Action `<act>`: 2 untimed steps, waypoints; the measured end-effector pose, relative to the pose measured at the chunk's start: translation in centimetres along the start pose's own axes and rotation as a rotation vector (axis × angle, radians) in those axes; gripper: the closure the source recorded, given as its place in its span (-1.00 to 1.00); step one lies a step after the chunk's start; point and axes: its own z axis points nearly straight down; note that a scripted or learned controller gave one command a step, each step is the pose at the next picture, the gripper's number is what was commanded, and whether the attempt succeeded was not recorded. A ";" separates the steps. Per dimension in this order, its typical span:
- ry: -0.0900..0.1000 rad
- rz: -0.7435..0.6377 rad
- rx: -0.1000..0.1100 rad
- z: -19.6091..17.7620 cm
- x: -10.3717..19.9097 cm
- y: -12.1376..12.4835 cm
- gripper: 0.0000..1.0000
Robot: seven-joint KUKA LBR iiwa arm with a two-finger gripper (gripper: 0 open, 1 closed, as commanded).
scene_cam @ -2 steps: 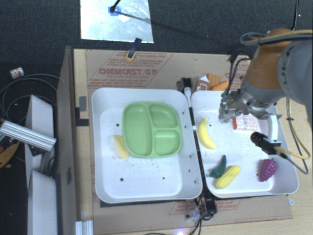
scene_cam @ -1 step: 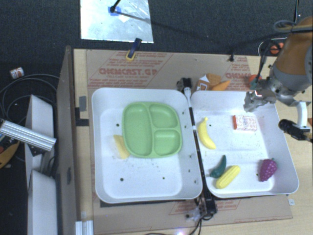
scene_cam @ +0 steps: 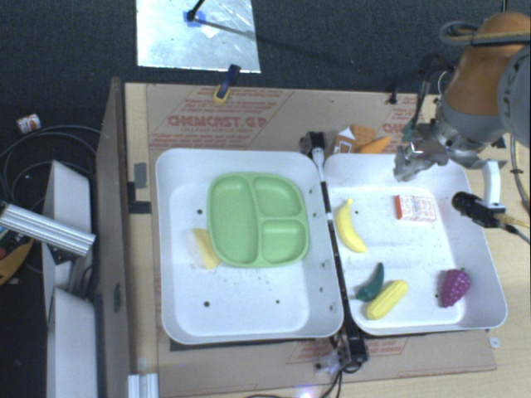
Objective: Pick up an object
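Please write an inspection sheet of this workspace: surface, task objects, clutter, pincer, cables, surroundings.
Surface: two white bins, left bin, right bin, on a cardboard sheet.
Job's things: right bin holds banana, red-white box, purple grapes, yellow corn, dark green piece. Left bin holds green divided plate and a yellow piece.
Clutter: orange item behind the bins.
Pincer: pincer over the right bin's far edge; finger state unclear.
Cables: black cables at left.
Surroundings: dark floor, foil sheet.
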 end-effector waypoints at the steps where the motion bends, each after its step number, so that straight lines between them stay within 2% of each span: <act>1: -0.002 0.004 0.002 0.1 -0.3 -0.1 -1.00; 2: 0.001 0.002 0.007 13.7 2.7 -0.2 -1.00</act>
